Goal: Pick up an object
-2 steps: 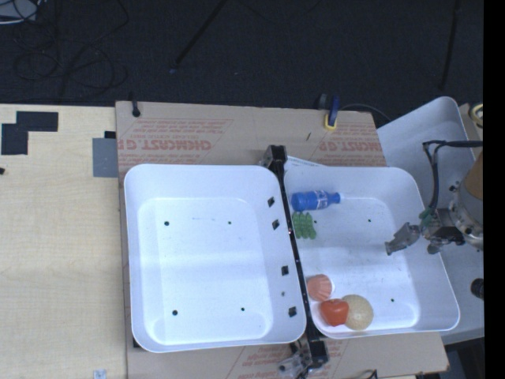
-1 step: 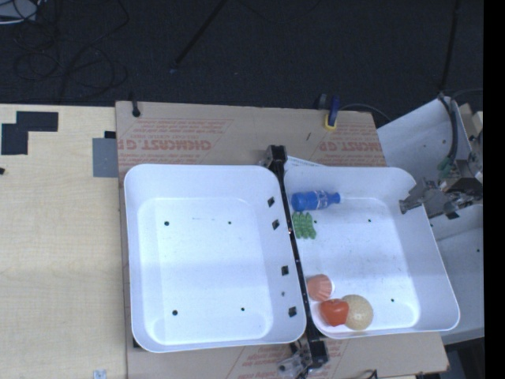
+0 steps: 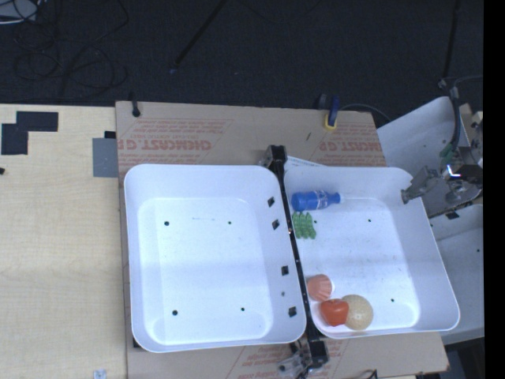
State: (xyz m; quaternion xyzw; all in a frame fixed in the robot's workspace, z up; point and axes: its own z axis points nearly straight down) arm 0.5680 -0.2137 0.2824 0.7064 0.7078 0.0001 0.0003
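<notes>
The right bin [image 3: 394,251] holds a blue bottle [image 3: 314,200] lying on its side at the far left corner. A small green ribbed piece [image 3: 304,226] lies just below it. Near the front left corner sit a pale orange ball [image 3: 319,287], a red fruit-like piece [image 3: 334,312] and a yellowish ball [image 3: 359,312], all close together. My gripper [image 3: 430,184] hangs at the right bin's far right rim, well away from all of these, with nothing seen in it.
The left bin [image 3: 142,251] sits beside the right one, with a black divider strip [image 3: 288,243] between them. Both rest on a cardboard sheet [image 3: 197,136]. White sheeting [image 3: 418,129] lies to the right.
</notes>
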